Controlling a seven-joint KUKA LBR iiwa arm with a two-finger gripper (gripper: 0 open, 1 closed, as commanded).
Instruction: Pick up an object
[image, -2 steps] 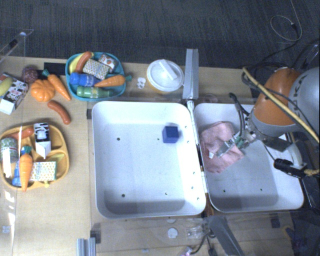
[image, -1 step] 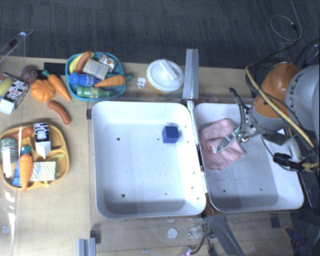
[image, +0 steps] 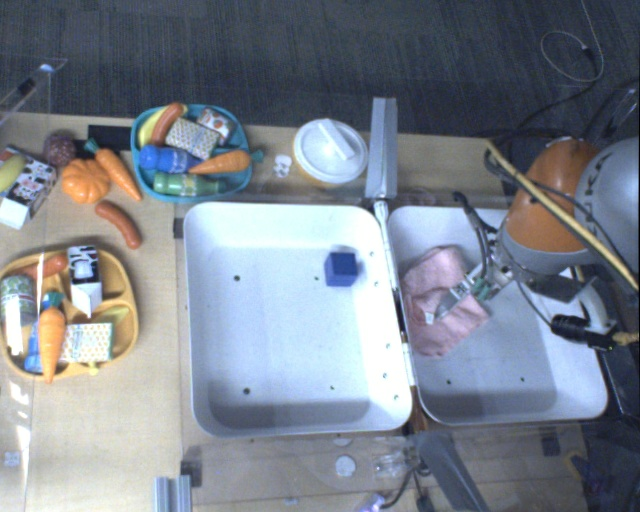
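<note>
A crumpled pink cloth (image: 440, 300) lies against the left wall of the right bin (image: 520, 400). My gripper (image: 455, 298) reaches in from the right and sits low on top of the cloth, its metal tips pressed into the folds. A small blue block (image: 342, 268) rests in the left bin (image: 280, 400), near its upper right corner and well apart from the gripper. The grey arm with its orange band (image: 555, 200) hangs over the right bin's upper right part.
On the bench at left stand a blue bowl of toy food (image: 190, 152), a yellow tray of toy food (image: 65, 312), plus loose toy carrots and a sausage. A white lidded tub (image: 330, 150) sits behind the bins. Cables trail at right.
</note>
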